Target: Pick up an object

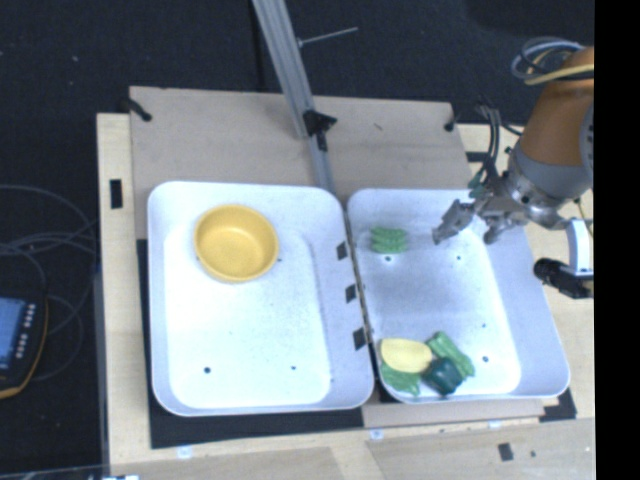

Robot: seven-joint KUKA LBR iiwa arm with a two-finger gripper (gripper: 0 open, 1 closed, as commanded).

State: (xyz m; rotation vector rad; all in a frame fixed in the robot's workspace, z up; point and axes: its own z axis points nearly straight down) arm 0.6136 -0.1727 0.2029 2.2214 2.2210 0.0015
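Observation:
My gripper [468, 230] hangs over the far right part of the right bin [520, 298], fingers spread open with nothing between them. A small green ridged object [388, 239] lies in that bin's far left corner, to the left of the gripper. At the bin's near edge a yellow rounded piece [403, 354] sits beside a green pepper-like piece [451, 353] and a dark teal block [442, 375]. A yellow bowl [236, 243] stands upright in the far left part of the left bin [250, 358].
A grey metal pole [290, 63] slants from the top down to the gap between the bins. Black clips [351, 293] line the divider between them. A handheld pendant [20, 333] lies off the bench at the left.

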